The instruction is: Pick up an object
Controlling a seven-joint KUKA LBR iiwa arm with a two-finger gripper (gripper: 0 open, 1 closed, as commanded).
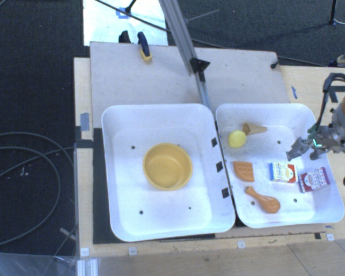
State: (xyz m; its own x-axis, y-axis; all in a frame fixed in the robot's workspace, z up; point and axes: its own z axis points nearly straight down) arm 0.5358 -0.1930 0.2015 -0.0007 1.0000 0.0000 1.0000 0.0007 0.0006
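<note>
The right bin (276, 112) holds several small things. A yellow ball (237, 139) lies next to a tan cone (255, 129) at the back left. An orange square piece (244, 171) and an orange drumstick (263, 200) lie toward the front. A blue and white carton (283, 172) lies beside a red and white carton (314, 179). My gripper (302, 148) hangs over the right side of this bin, just behind the two cartons and apart from them. I see nothing in it.
The left bin (121, 131) holds a yellow bowl (168, 165). A metal pole (181, 33) slants across the board behind the bins. A yellow-handled clamp (144, 46) sits at the board's far edge.
</note>
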